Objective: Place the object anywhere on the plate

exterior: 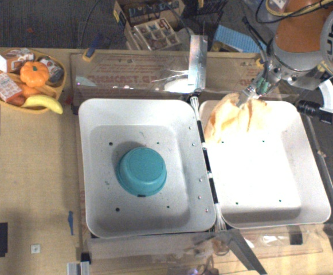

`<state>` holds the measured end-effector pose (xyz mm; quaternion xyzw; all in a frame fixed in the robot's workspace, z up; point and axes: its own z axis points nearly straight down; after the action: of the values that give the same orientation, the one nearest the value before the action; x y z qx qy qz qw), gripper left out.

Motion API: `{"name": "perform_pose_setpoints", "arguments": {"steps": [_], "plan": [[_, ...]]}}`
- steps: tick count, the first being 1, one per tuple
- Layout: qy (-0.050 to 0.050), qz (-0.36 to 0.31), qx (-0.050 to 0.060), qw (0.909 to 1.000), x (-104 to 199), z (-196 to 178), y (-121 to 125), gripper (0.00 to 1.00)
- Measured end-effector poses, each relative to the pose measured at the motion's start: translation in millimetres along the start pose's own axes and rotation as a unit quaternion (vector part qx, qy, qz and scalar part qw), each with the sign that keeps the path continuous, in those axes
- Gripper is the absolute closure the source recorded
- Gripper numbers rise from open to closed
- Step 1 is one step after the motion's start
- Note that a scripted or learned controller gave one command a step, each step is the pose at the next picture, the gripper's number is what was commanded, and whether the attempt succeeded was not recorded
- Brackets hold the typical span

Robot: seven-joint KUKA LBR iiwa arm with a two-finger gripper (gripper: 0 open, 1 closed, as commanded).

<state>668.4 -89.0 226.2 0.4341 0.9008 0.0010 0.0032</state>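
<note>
- I see the gripper over the right bin's far edge, pinching the top of a pale yellow cloth.
- The cloth hangs into that bin's far left corner.
- A teal plate sits in the left bin, well apart from the cloth.

The teal plate is sitting alone in the middle of the left bin, so open floor is lying all around it. Between the two bins a raised rim is running, and a pass across is having to go over it. In the right bin a pale cloth is taking the far left corner, and the gripper is hanging just above it. The near part is staying free.
</note>
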Motion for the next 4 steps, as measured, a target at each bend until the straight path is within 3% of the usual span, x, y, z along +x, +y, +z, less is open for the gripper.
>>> {"name": "perform_pose_setpoints", "arguments": {"steps": [1, 2, 3, 4], "plan": [[0.002, -0.198, 0.001, 0.9803, 37, 0, 13, 1.0], [0.002, -0.387, 0.0, 0.9221, 81, -12, 32, 1.0], [0.002, -0.432, 0.0, 0.9019, 133, 0, 49, 1.0], [0.002, -0.434, 0.0, 0.9009, 181, -1, 70, 1.0]]}}
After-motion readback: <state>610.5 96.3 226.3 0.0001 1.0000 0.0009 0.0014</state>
